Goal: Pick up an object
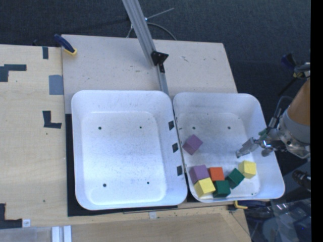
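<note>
The right bin (217,102) holds several small blocks. A purple block (192,144) lies alone near its middle. Along the front wall sit another purple block (199,173), an orange block (216,173), a yellow block (205,186), two green blocks (222,188) (235,177) and a second yellow block (248,169). My gripper (252,151) hangs over the bin's right side, just above and behind that second yellow block. It is open, with nothing between its fingers.
The left bin (121,100) stands beside the right one, their rims touching. A slanted metal pole (144,29) crosses the bench behind the bins. The arm (298,120) enters over the right bin's right rim.
</note>
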`<state>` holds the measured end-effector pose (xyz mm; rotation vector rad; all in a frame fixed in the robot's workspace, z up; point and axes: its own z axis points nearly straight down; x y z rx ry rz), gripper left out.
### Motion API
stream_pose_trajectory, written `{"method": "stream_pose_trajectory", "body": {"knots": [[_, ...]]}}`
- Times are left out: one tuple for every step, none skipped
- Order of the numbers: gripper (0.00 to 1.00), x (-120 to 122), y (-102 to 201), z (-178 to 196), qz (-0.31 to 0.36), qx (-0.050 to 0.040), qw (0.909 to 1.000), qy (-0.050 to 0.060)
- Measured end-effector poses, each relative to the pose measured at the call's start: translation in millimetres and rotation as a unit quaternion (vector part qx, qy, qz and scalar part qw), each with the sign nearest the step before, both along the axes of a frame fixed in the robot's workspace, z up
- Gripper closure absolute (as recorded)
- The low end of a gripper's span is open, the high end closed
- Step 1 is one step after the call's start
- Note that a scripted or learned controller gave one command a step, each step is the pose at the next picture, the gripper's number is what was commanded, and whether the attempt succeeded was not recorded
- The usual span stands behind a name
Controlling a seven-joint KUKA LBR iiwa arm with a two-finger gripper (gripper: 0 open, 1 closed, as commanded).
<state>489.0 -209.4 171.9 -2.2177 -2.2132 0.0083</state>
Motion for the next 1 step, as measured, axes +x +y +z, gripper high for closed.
{"method": "stream_pose_trajectory", "body": {"knots": [[0.0,5.7,94.3,-82.9,0.004,0.0001,1.0,-0.003]]}}
